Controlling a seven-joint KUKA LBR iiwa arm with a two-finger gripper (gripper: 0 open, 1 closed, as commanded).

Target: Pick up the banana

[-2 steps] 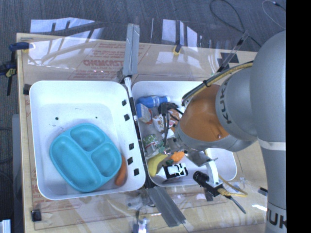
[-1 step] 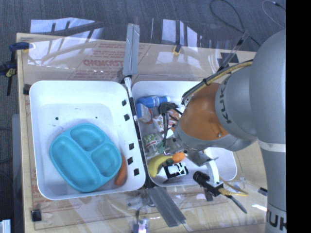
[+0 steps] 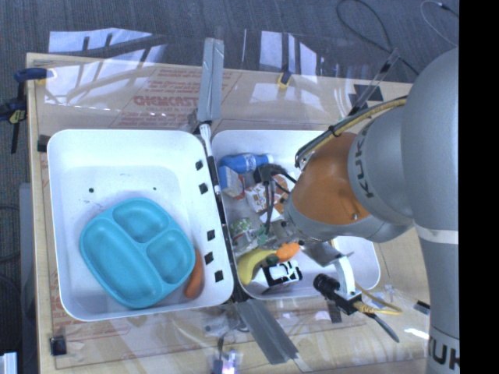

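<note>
Two white bins sit side by side on the worktop [image 3: 117, 92]. The left bin [image 3: 70, 162] holds a blue divided plate [image 3: 136, 252] with an orange sausage-like piece [image 3: 194, 280] beside it at the near right corner. In the right bin [image 3: 366, 267], the banana [image 3: 251, 263] lies near the front edge, next to a small carrot [image 3: 287, 250] and a blue bottle [image 3: 238, 166] farther back, under the grey-and-orange arm [image 3: 343, 189]
</note>
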